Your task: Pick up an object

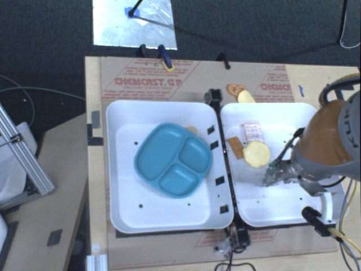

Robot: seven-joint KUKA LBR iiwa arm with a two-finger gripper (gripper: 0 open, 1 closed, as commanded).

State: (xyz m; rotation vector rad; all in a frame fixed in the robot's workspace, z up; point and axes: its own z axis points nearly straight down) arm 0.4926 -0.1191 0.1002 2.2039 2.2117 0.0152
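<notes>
Camera view: two white bins side by side on a cardboard-covered bench. Left bin holds a blue divided plate, tilted a bit off square, three compartments, sitting mid-bin. Right bin holds a round pale yellow food item, a small brown cracker-like piece touching its left side, and a white-and-pink packet just above it. Outside the bins, just past the right bin's top rim, a yellow item with a small orange pretzel-like piece beside it on the cardboard. Arm comes in from the right, orange band over the right bin's right half. Gripper is low inside the right bin, just right of and slightly below the yellow round item, near but apart from it. Nothing visible between the fingers; fingertips look close together, narrow gap, small in frame. Black clips along the divider between the bins. A shiny sheet lies on the dark floor above the bench, blue-yellow clamp at the bench's top edge.
</notes>
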